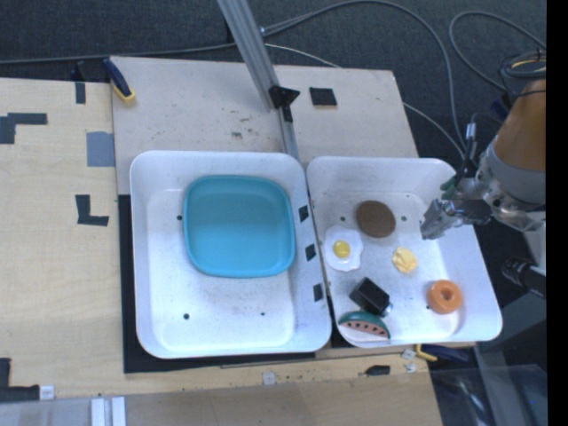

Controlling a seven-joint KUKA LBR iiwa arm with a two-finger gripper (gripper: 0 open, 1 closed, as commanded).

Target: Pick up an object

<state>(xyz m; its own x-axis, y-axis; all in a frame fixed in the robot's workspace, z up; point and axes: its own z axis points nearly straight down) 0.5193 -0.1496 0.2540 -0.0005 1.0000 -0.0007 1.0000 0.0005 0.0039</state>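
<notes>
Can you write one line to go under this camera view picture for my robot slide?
Robot gripper hovers over the right bin of toy food, beside a brown patty; a blue plate sits in the left bin.

You had no readable text before you. No label, brand, number or sign could be made out.

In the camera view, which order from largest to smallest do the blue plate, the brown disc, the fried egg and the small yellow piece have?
1. blue plate
2. fried egg and brown disc: look alike, not ranked
3. small yellow piece

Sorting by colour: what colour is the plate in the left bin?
Light blue; the plate shows in the camera view.
</notes>
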